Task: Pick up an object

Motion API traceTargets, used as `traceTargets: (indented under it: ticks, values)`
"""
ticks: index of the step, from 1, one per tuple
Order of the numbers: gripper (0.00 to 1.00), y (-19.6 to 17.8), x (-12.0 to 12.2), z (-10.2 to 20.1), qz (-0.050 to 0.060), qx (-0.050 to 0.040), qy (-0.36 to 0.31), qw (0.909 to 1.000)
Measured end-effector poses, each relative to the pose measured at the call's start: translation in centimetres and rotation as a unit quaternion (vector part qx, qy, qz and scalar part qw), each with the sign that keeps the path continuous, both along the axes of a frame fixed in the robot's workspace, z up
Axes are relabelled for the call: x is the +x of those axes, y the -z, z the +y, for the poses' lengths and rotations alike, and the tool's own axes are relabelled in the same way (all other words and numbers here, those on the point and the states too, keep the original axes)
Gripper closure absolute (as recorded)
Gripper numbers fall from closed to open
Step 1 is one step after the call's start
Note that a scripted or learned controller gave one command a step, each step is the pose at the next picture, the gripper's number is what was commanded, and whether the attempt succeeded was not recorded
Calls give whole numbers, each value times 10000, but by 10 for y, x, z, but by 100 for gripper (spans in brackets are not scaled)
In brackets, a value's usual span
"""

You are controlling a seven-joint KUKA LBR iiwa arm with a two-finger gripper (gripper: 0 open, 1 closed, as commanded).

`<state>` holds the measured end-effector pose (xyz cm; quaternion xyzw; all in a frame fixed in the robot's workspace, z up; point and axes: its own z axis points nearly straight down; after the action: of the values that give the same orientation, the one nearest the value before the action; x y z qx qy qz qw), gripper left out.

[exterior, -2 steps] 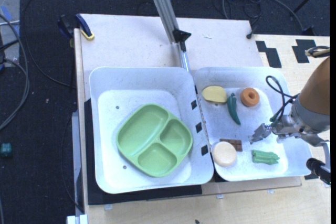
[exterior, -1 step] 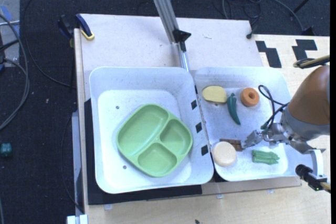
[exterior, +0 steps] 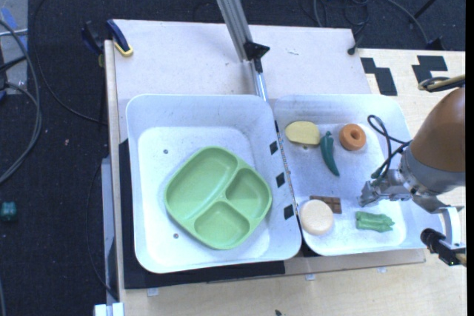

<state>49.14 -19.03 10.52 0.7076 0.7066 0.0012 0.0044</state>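
On the desk (exterior: 311, 55), the right bin (exterior: 400, 111) holds small toy foods, and your gripper (exterior: 372, 192), whose opening I cannot tell, hovers just above the light, stiff, knobbly green piece (exterior: 374, 221) near the front; pinch it across its narrow width.

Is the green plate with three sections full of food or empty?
Empty. The green three-section plastic plate lies in the left white bin, and all three sections show bare green. The toy foods sit in the right white bin.
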Motion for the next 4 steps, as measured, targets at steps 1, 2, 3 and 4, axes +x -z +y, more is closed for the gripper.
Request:
traceTargets:
  ticks: [1, 2, 3, 4]
  values:
    - [100, -55, -4, -10, 20, 12, 1, 10000]
    - [100, -115, -9, -6, 17, 12, -20, 10000]
    - [100, -158, -2, -5, 20, 10, -25, 10000]
    - [100, -195, -1, -5, 26, 13, -24, 10000]
